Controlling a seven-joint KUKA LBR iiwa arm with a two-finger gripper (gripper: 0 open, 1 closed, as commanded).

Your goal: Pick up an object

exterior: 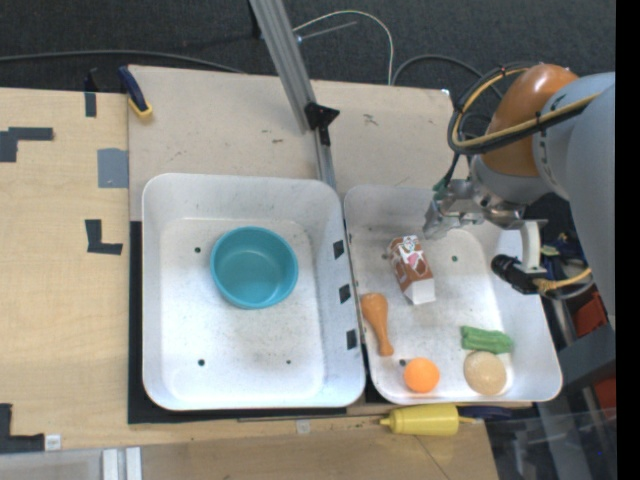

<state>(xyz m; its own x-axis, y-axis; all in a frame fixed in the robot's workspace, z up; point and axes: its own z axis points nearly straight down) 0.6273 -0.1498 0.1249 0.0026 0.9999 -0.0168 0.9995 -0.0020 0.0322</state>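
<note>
1. I start at the left: the left bin (170,208) holds a teal bowl (254,266), sitting upright a little left of the bin's middle.
2. Next comes the right bin (375,203), which carries all the small things. Near its left wall lies a drumstick (377,321), long axis running roughly top to bottom, and below it sits an orange ball (421,375).
3. In the upper middle of that bin is a carton (411,269), tilted, its long axis running from upper left to lower right.
4. Toward the lower right I see a green piece (486,340) lying across, and just under it a pale round thing (485,372).
5. A yellow bottle (425,420) lies on the bench, just outside the right bin's front edge.
6. The gripper (447,211) hangs over the upper right part of the right bin; I cannot tell how its jaws stand from this slant, and nothing shows held in it.
7. My read: the carton is the nearest candidate. It lies down and to the left of the gripper, close by, so the next move would be a short shift that way, then a descent with the jaws set across the carton's short side.
</note>
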